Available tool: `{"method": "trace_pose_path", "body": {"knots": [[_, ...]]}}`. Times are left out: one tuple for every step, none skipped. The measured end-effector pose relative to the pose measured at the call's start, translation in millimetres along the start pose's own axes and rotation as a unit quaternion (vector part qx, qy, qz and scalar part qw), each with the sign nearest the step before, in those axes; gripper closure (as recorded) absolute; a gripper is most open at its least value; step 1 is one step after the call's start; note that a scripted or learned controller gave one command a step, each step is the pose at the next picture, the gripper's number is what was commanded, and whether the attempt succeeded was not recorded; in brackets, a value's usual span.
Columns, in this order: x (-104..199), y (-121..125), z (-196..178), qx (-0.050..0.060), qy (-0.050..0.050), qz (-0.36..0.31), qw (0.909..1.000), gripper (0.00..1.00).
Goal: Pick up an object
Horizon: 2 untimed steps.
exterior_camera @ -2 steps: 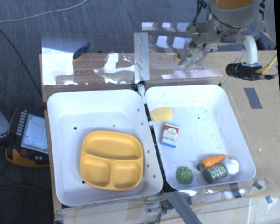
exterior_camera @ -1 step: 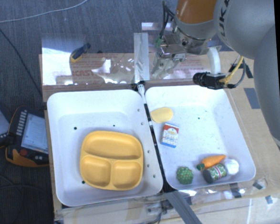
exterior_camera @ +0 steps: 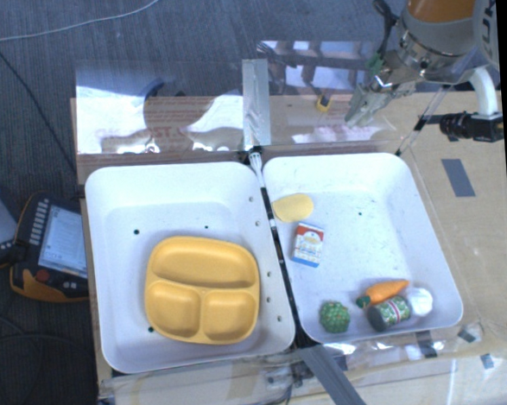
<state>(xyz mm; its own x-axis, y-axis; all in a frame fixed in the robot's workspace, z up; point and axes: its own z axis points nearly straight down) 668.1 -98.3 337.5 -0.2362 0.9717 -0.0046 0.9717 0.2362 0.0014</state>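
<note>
Currently, bench stock as seen from overhead cam:

1. Left bin (exterior_camera: 110,251), white, shallow. Holds one yellow divided tray (exterior_camera: 202,287) w/ three compartments, sitting a bit toward the near-right of the bin floor, slightly rotated.

2. Right bin (exterior_camera: 415,221), white, shallow, touching left bin along centre seam. Contents:
- pale yellow rounded item (exterior_camera: 293,207), lemon-like, far-left area, close to the seam.
- small red/white carton (exterior_camera: 308,244), just below the yellow item, lying flat, approx. same column.
- green bumpy ball (exterior_camera: 334,316), broccoli-like, near edge, left of centre.
- orange carrot (exterior_camera: 386,291) w/ green top, near-right corner area, lying approx. left-right.
- dark green can or bottle (exterior_camera: 393,311) w/ white end, on its side, touching or just under the carrot; white cap end points right.

3. Arm (exterior_camera: 447,2), grey w/ orange band, upper right of view, beyond the far rim of right bin.

4. Gripper (exterior_camera: 364,110), hanging past the far edge of right bin, over the bench strip w/ reflective sheeting; well apart from all items. Nothing seen betw. fingers. Fingers blurred/small against glare: cannot tell if spread or closed.

5. Off-bench, left: handheld pendant (exterior_camera: 53,246) w/ screen on dark carpet, cables nearby.

All pickable items rest in bins; none lifted.
</note>
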Motion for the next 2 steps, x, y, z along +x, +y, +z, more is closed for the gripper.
{"method": "trace_pose_path", "body": {"knots": [[51, -4, 44, 0.001, 0.002, -0.066, 0.9978, 1.0], [-61, -74, 31, 0.0, 0.0, -0.141, 0.99, 1.0]]}}
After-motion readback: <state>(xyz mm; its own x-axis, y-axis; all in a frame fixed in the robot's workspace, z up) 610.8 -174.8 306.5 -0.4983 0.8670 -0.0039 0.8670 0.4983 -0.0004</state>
